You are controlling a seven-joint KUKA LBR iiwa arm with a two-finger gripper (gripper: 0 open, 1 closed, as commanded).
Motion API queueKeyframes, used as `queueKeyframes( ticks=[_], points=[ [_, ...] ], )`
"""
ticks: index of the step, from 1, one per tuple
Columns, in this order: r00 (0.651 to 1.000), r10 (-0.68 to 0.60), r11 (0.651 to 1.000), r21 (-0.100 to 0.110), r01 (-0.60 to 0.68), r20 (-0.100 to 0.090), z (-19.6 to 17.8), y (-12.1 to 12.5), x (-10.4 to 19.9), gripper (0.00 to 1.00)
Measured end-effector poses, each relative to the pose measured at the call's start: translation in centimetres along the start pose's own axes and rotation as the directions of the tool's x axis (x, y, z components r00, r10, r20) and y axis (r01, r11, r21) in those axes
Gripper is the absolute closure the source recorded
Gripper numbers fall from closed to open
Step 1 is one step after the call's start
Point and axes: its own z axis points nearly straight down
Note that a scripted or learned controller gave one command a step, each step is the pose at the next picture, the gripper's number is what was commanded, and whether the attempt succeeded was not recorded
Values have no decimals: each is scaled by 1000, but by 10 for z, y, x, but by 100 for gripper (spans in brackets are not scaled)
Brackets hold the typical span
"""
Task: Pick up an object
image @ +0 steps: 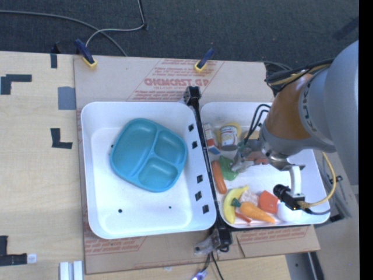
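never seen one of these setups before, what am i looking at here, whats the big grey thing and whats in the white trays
The big grey thing with the orange band is a robot arm, reaching in from the right. The one camera is fixed above the bench, looking down at a slant. At the arm's tip is its end effector, the part meant to grasp; here it is low in the right bin, and I cannot tell whether it holds anything. That bin has toy food: a banana, a carrot, an orange stick shape, a small jar and a red piece. The left bin holds a blue divided plate.
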Motion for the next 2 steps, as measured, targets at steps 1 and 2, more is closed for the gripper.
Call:
queueKeyframes(
  ticks=[1,2],
  points=[
    [1000,0,1000,0,0,0,0,0,0,0],
    [1000,0,1000,2,0,-1,-9,0,0,100]
  ],
)
